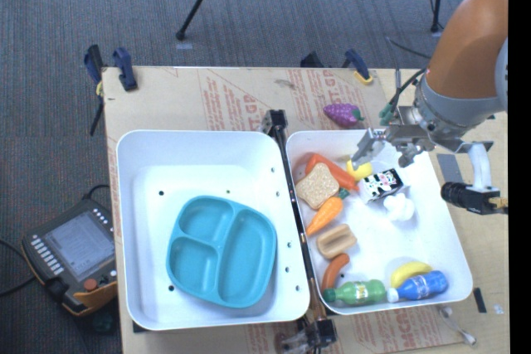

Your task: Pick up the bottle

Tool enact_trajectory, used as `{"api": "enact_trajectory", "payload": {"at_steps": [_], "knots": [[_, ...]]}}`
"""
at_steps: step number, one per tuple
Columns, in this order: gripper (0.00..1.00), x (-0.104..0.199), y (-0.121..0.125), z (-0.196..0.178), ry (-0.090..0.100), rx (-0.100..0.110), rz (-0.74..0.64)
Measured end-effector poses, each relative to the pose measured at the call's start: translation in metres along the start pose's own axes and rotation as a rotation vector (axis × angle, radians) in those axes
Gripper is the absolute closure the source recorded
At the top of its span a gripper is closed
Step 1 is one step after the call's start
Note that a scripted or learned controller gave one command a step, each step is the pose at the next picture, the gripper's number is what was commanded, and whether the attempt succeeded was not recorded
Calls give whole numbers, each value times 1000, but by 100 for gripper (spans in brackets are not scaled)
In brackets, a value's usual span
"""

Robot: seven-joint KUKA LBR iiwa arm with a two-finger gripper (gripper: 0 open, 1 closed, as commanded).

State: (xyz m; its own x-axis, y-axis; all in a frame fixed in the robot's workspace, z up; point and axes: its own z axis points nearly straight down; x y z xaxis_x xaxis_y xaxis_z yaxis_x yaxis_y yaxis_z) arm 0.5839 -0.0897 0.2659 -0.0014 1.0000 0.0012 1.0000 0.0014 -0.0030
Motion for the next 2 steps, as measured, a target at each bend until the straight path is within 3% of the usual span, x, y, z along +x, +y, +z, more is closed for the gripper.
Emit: {"api": "enact_trajectory", "payload": {"at_steps": [1, 2], "knots": [[0, -69, -72, 46, 0, 0, 161], [100, -68, -71, 36, 3, 1, 162]]}}
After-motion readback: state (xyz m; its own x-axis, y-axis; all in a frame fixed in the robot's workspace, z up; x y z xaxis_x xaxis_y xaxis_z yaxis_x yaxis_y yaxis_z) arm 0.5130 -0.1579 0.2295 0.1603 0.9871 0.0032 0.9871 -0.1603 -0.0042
